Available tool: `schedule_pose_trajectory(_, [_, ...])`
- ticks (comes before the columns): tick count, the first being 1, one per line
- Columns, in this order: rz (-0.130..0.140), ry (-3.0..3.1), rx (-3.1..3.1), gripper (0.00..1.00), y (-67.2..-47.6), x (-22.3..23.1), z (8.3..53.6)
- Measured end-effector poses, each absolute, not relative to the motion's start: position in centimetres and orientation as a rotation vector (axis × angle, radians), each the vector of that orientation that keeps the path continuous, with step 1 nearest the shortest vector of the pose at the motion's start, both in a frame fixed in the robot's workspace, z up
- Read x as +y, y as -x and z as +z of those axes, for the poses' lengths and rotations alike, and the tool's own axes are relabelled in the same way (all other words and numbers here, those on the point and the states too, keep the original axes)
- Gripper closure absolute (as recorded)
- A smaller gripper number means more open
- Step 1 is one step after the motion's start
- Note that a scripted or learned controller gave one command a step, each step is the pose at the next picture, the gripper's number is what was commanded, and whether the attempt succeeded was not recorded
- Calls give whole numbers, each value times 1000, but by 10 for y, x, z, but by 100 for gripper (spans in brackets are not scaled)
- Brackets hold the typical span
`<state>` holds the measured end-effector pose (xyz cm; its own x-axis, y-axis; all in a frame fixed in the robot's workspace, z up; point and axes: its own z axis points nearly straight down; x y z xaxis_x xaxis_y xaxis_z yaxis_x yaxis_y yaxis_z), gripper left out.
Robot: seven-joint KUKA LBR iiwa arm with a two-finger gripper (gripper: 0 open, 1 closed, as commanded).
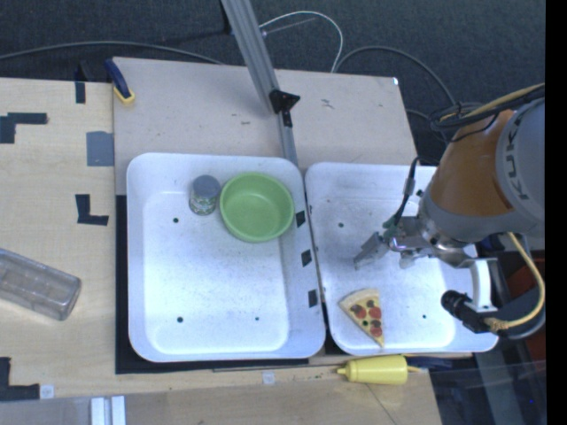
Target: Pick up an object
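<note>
A toy pizza slice (pixel 365 314) lies near the front of the right bin (pixel 354 184). In the left bin (pixel 159 326), a green bowl (pixel 257 206) sits at the back with a small grey can (pixel 205 195) standing just to its left. My gripper (pixel 385 256) hangs over the middle of the right bin, a little behind the pizza slice and apart from it. It is open, with nothing between its fingers. The grey and orange arm reaches in behind it from the right.
A yellow bottle (pixel 376 370) lies on the bench just in front of the right bin. A clear plastic container (pixel 35 283) lies at the far left. A grey pole (pixel 257 51) slants down to the bins' back edge. Cables run behind the bench.
</note>
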<state>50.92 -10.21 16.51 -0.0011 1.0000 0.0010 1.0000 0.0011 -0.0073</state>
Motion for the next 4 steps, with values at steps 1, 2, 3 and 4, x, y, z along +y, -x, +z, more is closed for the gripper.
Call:
schedule_pose_trajectory(1, [9, 2214, -2217, 0, -501, -93, 111])
schedule_pose_trajectory(2, [4, 2215, -2220, 100, -502, -93, 123])
schedule_pose_trajectory(3, [-2, 2222, -2223, 100, -493, -93, 175])
schedule_pose_trajectory(4, [-2, 2223, -2225, 100, -497, -101, 222])
